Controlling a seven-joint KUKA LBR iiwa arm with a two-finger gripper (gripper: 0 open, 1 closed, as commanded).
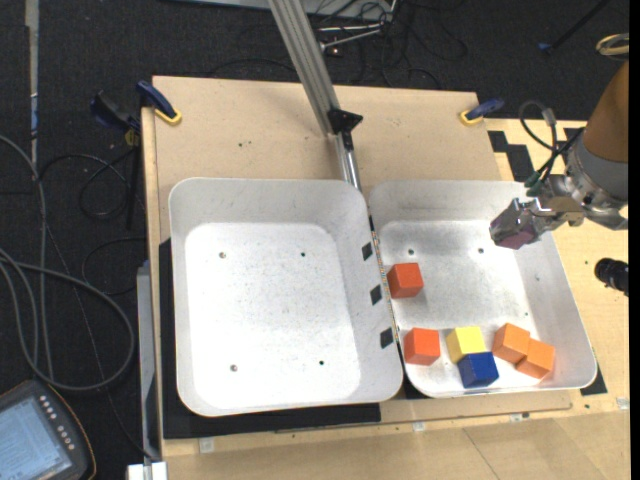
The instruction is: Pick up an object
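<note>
My gripper (516,230) hangs over the upper right part of the right bin (470,238), reaching in from the right. Its tip looks dark and purplish, and I cannot make out whether it holds anything. Below it lie several blocks. An orange cube (405,279) sits alone near the bin's left wall. Along the front wall are another orange cube (422,345), a yellow cube (465,342), a blue cube (478,369) and two orange blocks (526,349) touching each other. The gripper is well apart from all of them.
The left bin (265,288) sits beside the right one, and their walls meet at the middle. A slanted metal pole (305,53) comes down to the back of the bins. Blue clamps (155,100) hold the bench's rear corners.
</note>
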